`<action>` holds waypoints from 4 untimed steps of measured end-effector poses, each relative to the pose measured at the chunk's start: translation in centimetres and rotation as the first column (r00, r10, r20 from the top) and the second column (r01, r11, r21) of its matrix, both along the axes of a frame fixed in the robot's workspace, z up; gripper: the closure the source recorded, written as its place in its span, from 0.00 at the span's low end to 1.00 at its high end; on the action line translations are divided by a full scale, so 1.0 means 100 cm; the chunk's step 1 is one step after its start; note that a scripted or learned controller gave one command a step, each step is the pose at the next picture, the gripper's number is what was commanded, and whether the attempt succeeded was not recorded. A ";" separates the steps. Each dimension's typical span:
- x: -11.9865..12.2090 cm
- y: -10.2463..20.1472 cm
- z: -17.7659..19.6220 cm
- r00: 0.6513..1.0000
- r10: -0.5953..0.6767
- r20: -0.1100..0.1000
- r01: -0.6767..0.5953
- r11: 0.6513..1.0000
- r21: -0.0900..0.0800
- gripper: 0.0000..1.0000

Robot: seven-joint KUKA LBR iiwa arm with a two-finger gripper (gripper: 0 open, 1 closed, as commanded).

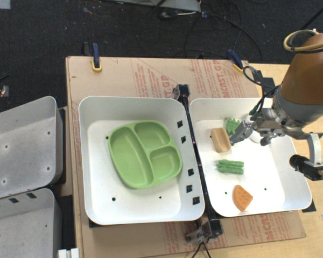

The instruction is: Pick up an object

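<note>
- Gripper (241, 134) hangs in the right bin (290, 198), just right of the tan block (220, 140); open or closed, cannot tell.
- Green piece (232, 125) sits touching the block, so descent risks nudging both and missing.

Two bins are set side by side on the tabletop (124, 69). In the left bin (91, 160) a divided tray (145, 153) is laid near the middle. In the right bin (290, 187) four things are placed: a bread piece (220, 140) toward the back left, a leafy piece (232, 125) just behind and right of it, a bean pod (230, 166) in front of the bread piece, and a wedge (242, 197) nearest the front. The hand (242, 133) is positioned beside the leafy piece, reaching in from the right.
</note>
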State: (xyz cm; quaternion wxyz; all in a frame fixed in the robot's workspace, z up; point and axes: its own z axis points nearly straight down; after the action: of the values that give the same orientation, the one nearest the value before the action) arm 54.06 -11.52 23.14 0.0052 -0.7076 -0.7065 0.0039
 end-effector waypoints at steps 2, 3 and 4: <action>0.002 0.002 -0.058 1.000 0.000 0.007 0.000 1.000 -0.001 0.00; 0.006 -0.007 -0.114 1.000 -0.001 0.009 0.001 1.000 -0.001 0.00; 0.005 -0.006 -0.141 1.000 0.000 0.010 0.000 1.000 -0.001 0.00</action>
State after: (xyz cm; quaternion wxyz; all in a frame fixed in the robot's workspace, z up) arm 54.58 -12.13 9.05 0.0014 -0.7076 -0.7066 0.0009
